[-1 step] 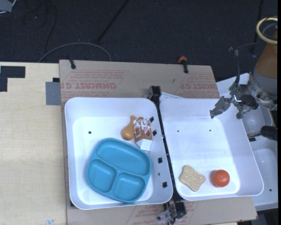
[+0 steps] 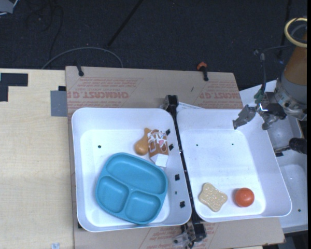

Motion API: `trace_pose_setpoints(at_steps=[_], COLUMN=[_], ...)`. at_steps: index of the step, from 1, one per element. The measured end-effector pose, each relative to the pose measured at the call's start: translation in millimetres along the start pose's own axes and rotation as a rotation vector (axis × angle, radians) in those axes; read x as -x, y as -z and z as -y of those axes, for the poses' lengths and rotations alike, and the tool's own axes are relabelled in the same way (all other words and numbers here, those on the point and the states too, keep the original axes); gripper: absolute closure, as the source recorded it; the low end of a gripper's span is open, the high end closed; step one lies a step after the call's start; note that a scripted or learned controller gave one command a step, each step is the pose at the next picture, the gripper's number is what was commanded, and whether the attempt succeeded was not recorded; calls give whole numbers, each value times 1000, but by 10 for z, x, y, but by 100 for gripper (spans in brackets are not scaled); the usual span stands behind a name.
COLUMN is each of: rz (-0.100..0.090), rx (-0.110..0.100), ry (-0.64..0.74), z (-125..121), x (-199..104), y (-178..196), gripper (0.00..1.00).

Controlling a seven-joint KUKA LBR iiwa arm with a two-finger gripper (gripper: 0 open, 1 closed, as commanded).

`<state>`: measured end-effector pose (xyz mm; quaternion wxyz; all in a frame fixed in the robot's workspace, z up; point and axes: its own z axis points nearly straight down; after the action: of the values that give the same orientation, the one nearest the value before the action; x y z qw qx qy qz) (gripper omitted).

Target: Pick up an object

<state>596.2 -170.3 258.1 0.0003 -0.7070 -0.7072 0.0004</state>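
My gripper (image 2: 255, 117) sits over the top right edge of the right bin (image 2: 225, 139), fingers spread wide, nothing between them. One fingertip points left over the bin's upper wall, the other lies back toward the wrist. Orange band on the arm (image 2: 295, 66) shows at the frame's right. Right bin holds a tomato (image 2: 244, 196) near the bottom right corner and a cracker (image 2: 213, 196) just left of it, apart, both well away from me. Left bin (image 2: 85, 139) holds a blue tray (image 2: 131, 188) with three compartments, plus a gingerbread man (image 2: 156, 142) just above the tray.
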Motion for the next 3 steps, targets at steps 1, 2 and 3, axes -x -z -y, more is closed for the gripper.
trace_pose_setpoints(at_steps=[1, 2, 3], rz=[-1, -2, -3], rx=[-6, -6, -7], ry=[-1, 0, 3], z=[-23, 56, -9], x=[93, 6, -51], y=[-553, -1078, -1676], gripper=[0, 0, 0])
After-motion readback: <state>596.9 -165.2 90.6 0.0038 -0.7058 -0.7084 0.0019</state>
